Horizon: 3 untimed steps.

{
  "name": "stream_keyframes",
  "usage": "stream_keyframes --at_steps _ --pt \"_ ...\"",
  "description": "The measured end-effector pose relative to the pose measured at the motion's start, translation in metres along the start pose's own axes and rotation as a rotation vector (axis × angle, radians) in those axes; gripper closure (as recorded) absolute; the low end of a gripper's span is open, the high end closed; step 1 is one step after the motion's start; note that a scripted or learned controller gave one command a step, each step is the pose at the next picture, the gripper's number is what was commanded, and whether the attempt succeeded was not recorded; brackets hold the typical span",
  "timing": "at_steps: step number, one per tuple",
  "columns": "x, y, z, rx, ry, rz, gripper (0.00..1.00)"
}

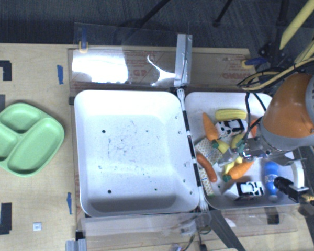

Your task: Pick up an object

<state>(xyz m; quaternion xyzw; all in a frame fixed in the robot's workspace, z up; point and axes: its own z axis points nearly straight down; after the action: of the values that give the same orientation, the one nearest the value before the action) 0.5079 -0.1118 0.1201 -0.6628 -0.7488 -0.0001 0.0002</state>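
The gripper hangs low over the middle of the right bin, among the toys; whether it pinches anything I cannot tell. An orange carrot lies just below it, long axis slanting toward the bin's front-left corner.

faint red print on cardboard, too blurred to read

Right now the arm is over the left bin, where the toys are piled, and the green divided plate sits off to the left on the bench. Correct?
Not quite. The camera view shows the arm over the right bin, where the toys are piled. The green divided plate does sit off to the left on the bench.
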Motion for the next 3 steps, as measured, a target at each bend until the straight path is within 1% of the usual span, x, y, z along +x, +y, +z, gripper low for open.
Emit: stream_keyframes --at_steps 1,2,3 --pt "-0.012 0.023 0.029 -0.007 0.001 -0.142 0.00" --pt "-0.014 0.022 0.023 -0.008 -0.005 -0.137 1.00" --pt "0.041 0.054 -0.092 -0.002 -0.001 -0.394 1.00"
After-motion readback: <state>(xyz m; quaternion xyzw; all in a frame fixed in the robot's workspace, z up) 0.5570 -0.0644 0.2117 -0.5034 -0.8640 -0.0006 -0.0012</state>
